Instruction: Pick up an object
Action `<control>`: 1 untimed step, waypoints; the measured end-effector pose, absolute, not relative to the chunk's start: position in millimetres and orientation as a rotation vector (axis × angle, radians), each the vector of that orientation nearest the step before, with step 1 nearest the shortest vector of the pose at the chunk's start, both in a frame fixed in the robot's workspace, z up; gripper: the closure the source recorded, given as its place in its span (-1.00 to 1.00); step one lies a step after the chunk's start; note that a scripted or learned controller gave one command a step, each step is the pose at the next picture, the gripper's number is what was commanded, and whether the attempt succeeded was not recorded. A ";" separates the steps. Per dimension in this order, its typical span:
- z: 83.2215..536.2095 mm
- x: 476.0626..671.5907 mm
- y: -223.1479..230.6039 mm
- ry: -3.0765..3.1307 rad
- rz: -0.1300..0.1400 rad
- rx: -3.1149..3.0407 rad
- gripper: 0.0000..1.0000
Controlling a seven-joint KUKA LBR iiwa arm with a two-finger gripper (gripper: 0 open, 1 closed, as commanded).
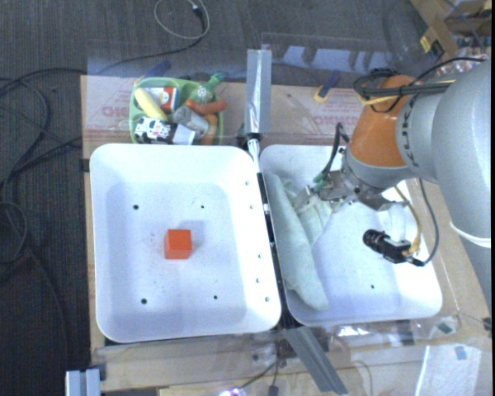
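An orange cube (pixel 178 243) lies near the middle of the left bin (pixel 115 180). A pale green cloth (pixel 301 246) stretches along the left side of the right bin (pixel 396 299). My gripper (pixel 324 191) hangs low over the upper part of that cloth, under the arm's orange band (pixel 376 139). The wrist hides the gripper's tip, so I cannot tell whether it touches the cloth.
A green basket (pixel 176 110) of small toys sits behind the left bin. A metal post (pixel 256 89) rises between the bins at the back. A black plug with a yellow cable (pixel 382 242) hangs off the arm over the right bin.
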State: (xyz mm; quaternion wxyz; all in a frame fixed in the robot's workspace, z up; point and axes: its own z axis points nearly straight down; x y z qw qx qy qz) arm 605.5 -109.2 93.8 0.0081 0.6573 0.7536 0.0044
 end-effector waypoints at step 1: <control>93.6 634.2 -103.1 2.479 0.006 1.903 -1.00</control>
